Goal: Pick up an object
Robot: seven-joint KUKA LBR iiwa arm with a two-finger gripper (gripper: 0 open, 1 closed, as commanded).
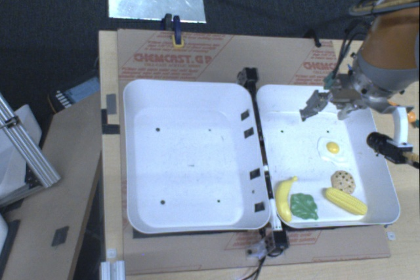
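Note:
The right bin (374, 141) holds several toy foods. A fried egg (332, 148) lies near its middle, with a round cookie (342, 180) below it. A yellow corn cob (345, 201) rests at the front right. At the front left a banana (284, 199) curves beside a green leafy piece (304, 206). My gripper (325, 112) hangs above the back half of this bin, up and slightly left of the egg. It is open, its two fingers spread wide with nothing between them.
The left bin (131, 141) sits beside the right one, with a black clip strip (256, 141) along the seam. A cardboard sheet (197, 52) lies under both bins. A black part of the arm (387, 146) juts over the right rim.

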